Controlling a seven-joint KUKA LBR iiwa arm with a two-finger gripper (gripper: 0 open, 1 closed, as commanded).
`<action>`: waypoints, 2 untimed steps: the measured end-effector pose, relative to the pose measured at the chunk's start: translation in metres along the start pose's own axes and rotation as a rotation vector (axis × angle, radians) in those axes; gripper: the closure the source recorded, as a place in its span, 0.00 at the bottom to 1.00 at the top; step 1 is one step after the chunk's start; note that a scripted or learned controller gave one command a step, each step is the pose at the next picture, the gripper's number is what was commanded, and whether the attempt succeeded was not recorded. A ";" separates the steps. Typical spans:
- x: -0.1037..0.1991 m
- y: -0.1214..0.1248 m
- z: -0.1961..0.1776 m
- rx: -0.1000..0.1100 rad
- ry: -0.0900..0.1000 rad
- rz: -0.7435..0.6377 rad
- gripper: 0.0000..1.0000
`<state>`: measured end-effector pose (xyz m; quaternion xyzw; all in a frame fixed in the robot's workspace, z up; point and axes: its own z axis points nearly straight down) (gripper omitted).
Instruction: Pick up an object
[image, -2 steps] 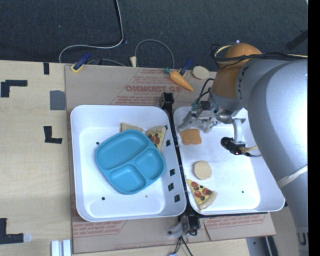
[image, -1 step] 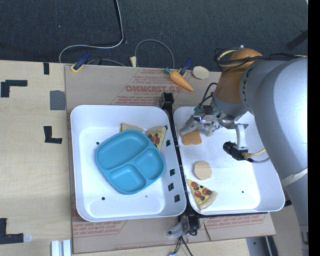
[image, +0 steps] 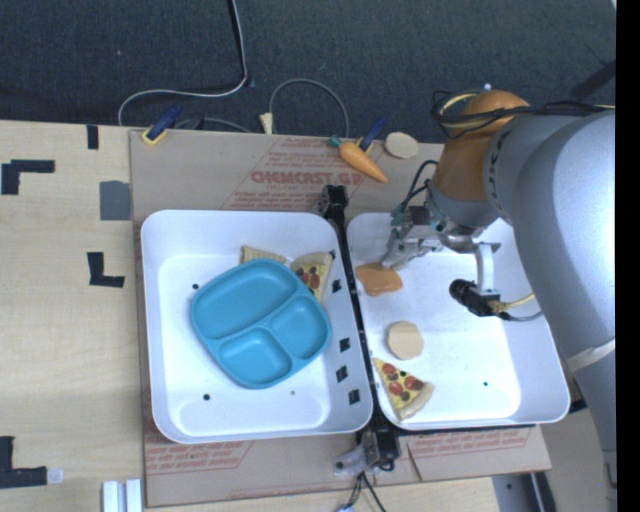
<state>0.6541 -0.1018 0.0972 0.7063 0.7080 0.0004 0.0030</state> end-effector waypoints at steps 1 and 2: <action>0.001 -0.007 0.007 -0.002 0.001 0.002 1.00; -0.003 -0.035 0.007 -0.010 0.001 0.002 1.00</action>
